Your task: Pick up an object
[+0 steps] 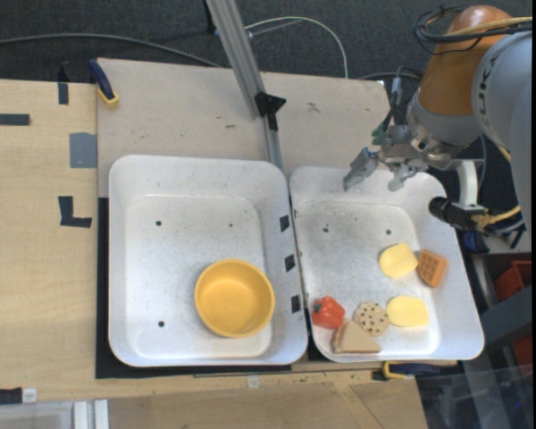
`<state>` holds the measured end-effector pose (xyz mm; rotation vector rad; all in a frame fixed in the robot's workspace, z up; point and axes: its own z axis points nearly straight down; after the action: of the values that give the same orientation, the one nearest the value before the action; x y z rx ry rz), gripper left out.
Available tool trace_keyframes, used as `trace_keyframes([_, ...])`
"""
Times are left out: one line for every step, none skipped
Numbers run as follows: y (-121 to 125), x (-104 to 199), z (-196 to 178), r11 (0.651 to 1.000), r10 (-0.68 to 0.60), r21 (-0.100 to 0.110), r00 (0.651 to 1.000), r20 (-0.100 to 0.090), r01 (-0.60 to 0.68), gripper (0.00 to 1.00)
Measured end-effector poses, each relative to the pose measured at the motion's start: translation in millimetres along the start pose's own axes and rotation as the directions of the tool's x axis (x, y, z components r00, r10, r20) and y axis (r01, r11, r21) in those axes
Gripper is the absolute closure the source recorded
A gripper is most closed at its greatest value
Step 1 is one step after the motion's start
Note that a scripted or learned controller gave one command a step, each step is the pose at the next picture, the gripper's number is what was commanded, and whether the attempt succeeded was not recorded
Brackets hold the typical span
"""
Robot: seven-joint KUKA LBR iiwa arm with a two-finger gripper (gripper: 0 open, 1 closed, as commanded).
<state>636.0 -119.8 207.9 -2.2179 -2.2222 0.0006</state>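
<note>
My gripper (375,176) hangs over the far rim of the right bin (339,239), its two fingers spread apart with nothing between them. Well below it, in the near half of that bin, lie a pale yellow round piece (397,261), an orange waffle piece (431,267), a second yellow round piece (407,311), a spotted cookie (369,317), a tan wedge (354,339) and a small red piece (329,312). A yellow bowl (235,298) sits in the left bin (152,239).
A slanted metal pole (241,52) crosses the back of the bench and meets the bins' divider. Cables trail on the dark floor behind. A black fitting (456,213) sticks out by the right bin's right rim.
</note>
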Motion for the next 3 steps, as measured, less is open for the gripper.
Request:
trace_keyframes([0.0,0.0,0.0,1.000,0.000,0.000,1.000,0.000,0.000,0.00])
trace_keyframes([-5.0,-0.1,44.6,1.000,0.000,0.004,1.000,0.002,0.000,0.00])
trace_keyframes([-9.6,-1.1,109.5,1.000,0.000,0.007,1.000,0.001,0.000,0.00])
